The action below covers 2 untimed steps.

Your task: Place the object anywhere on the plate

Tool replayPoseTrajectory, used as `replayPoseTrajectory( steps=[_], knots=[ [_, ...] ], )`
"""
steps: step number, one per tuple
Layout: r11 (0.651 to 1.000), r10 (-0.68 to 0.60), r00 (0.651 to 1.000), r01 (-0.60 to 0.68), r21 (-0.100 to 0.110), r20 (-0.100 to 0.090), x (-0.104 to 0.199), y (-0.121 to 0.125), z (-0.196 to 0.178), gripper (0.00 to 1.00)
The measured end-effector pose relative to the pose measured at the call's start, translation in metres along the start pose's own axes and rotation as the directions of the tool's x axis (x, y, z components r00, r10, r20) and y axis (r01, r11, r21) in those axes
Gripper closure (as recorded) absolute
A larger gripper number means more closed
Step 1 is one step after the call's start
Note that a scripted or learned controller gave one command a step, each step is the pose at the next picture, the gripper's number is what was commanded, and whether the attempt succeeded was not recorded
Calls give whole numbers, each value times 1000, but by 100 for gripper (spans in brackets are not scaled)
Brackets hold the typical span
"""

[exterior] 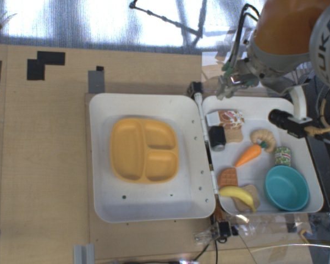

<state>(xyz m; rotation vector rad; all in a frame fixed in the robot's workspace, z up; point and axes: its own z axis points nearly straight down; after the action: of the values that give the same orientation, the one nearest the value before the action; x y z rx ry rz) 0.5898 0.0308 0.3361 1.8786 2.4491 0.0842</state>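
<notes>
Left bin [102, 164]: contains yellow divided plate [144, 149], three compartments, lying flat near centre; nothing resting on plate.

Right bin [313, 194]: holds toy food, well apart from plate across the bin walls; carrot [248, 154] near middle, tilted, leafy end toward pastry twist [264, 138]; banana [237, 194] at near edge, just beside waffle piece [228, 177]; teal bowl [286, 187] in near right corner; green can [282, 156] just above bowl; black cylinder [217, 137] and wrapped snack [230, 118] toward far left corner.

Gripper [226, 87]: poised over far edge of right bin, above wrapped snack; jaw opening cannot be told; no object seen between jaws.
</notes>
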Motion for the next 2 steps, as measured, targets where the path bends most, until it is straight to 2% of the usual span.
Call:
replayPoseTrajectory(
  steps=[1, 2],
  knots=[
    [997, -43, 999, 44, 70, -17, 97, 62, 32, 100],
    [996, -66, 998, 67, 67, -17, 140, 68, 36, 100]
  ],
)
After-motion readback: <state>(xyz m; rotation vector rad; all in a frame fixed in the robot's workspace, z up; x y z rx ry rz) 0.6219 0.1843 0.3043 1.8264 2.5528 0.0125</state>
